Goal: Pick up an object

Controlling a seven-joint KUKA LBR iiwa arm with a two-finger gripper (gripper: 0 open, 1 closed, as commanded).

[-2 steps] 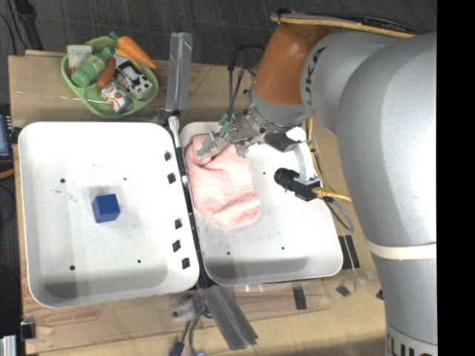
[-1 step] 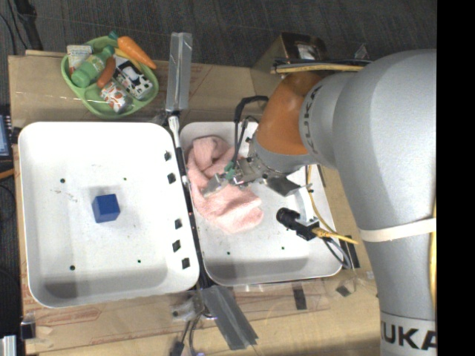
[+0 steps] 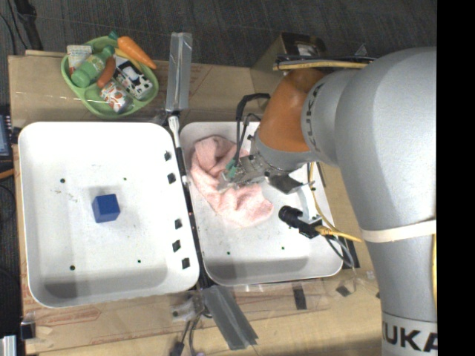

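Gripper [image 3: 236,173] is down on the pink cloth [image 3: 226,184]; finger state cannot be told. Blue cube [image 3: 106,208] lies well left of the cloth.

Looks like a robotics lab: grey KUKA arm [image 3: 393,162], two shallow white plastic bins [image 3: 44,199] on a cardboard-covered desk [image 3: 215,76].

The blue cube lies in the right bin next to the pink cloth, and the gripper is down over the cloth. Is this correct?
Not quite. The camera view shows the blue cube alone in the left bin, apart from the pink cloth, which lies in the right bin. The rest holds: the gripper is down over the cloth.
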